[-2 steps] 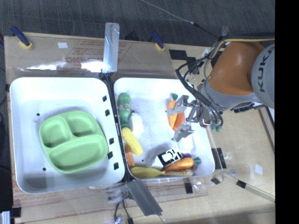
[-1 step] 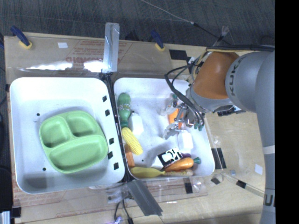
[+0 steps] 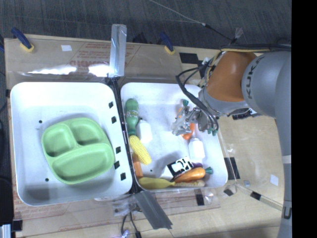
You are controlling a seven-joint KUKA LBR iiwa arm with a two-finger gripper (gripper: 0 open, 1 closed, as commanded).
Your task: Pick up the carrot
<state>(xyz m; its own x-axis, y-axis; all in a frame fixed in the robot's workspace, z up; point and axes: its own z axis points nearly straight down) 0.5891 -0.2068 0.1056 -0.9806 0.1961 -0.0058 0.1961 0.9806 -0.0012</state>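
Grey arm [image 3: 270, 83], orange band (black cables looping), dark lettering.

Arm [image 3: 267, 83] cut off by right edge. Gripper [image 3: 184, 122] a blurred tangle; finger state unreadable. Orange item [image 3: 188, 131] beneath it mostly hidden. Banana [image 3: 154, 183] partly under bin [image 3: 163, 89] rim.

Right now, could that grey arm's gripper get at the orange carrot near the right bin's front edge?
Probably yes: the gripper hangs in the same white bin, and the orange carrot lies uncovered on top, though neighbours crowd it.
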